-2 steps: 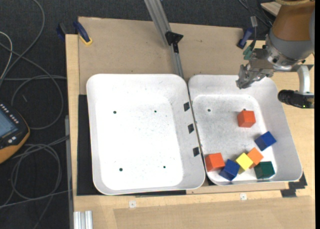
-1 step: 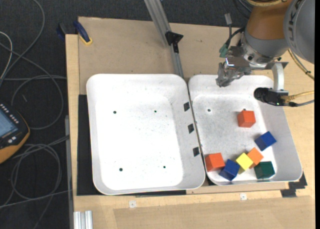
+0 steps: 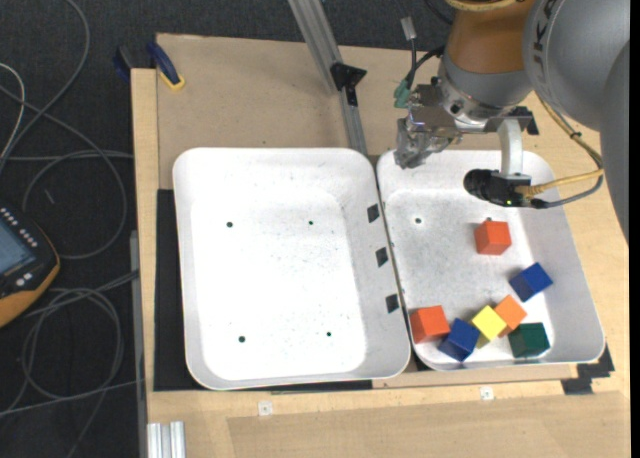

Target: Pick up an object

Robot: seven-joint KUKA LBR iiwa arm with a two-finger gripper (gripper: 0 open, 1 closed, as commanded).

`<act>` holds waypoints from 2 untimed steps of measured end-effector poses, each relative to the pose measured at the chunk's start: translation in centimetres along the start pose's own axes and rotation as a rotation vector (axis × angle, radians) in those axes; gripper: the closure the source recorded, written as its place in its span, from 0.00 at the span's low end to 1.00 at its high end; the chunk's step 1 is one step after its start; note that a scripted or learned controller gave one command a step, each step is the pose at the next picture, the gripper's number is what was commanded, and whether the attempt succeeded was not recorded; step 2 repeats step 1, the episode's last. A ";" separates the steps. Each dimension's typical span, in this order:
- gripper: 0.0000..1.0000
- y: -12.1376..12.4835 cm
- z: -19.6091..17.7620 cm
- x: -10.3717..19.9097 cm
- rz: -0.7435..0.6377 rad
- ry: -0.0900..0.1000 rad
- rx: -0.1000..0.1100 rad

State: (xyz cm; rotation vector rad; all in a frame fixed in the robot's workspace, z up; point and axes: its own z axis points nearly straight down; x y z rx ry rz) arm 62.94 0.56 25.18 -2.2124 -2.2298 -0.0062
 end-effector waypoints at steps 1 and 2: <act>1.00 0.4 -0.6 6.1 0.000 0.000 0.000; 1.00 0.4 -0.6 6.1 0.000 0.000 0.000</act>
